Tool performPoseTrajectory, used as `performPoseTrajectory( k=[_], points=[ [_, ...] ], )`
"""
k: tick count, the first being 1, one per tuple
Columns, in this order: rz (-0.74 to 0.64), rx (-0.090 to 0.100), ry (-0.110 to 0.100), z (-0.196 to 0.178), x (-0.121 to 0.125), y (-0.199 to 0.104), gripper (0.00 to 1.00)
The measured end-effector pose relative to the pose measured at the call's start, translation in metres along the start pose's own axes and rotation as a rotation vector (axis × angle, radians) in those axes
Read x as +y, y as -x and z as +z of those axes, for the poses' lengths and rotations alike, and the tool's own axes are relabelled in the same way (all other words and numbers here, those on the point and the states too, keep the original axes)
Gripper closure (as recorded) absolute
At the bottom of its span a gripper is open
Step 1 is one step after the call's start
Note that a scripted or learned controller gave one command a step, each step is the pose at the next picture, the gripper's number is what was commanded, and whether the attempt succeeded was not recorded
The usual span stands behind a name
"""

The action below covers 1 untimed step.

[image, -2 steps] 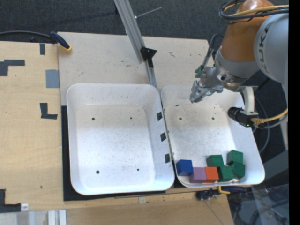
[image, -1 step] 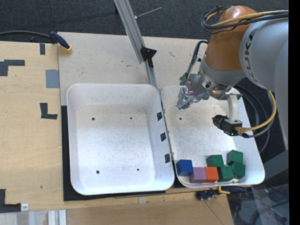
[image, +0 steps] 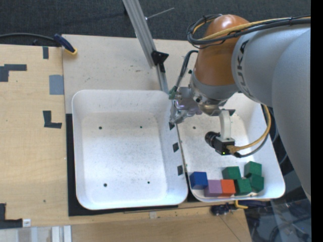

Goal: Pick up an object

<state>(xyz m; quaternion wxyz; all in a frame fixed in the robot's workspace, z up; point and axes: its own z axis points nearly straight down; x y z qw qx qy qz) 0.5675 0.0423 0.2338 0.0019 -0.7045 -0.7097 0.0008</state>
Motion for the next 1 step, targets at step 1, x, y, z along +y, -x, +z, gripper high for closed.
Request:
performPoseTrajectory(
  k=[1],
  points=[
    [0.000,0.000,0.003,-0.0084,-0.0103,-0.0518,1.00]
  ],
)
